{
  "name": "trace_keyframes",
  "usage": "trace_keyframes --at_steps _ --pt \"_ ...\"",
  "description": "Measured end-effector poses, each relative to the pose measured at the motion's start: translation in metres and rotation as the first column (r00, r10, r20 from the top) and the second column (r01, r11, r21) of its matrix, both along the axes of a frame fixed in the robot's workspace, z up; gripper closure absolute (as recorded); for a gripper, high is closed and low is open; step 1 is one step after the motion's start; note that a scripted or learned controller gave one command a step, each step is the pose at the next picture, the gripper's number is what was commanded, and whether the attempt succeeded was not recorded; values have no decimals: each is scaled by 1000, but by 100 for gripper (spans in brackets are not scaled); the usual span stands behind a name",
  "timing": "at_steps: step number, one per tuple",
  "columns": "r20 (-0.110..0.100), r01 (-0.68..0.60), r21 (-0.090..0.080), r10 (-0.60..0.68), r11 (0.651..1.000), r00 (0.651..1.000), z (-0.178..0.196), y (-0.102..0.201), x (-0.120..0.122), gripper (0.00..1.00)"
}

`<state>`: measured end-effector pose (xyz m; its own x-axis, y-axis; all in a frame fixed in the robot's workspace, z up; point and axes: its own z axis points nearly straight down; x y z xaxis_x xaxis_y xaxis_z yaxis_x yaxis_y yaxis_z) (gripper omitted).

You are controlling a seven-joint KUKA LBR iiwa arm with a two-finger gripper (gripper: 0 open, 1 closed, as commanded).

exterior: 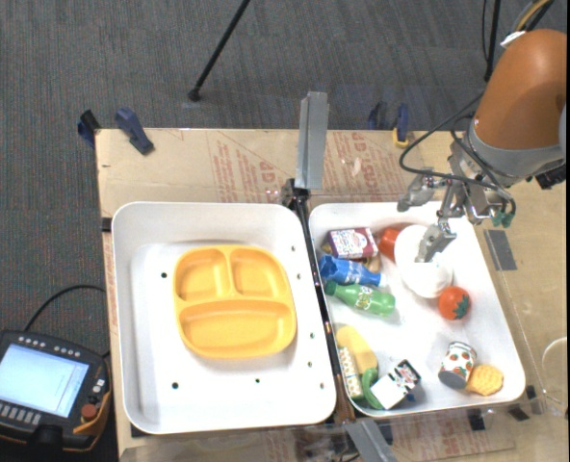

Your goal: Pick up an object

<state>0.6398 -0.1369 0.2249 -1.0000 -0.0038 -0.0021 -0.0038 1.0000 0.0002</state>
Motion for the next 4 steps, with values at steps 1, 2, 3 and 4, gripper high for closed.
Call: trace_keyframes --at_steps 1,2,3,4 --pt "2 -80 0 80 997 997 -121 -5 6 0" --pt "8 33 -2 -33 999 999 -132 46 -13 0" --pt "12 35 -4 -35 999 999 -132 -28 -105 0" --pt "3 200 3 -200 980 980 -136 47 -47 0"
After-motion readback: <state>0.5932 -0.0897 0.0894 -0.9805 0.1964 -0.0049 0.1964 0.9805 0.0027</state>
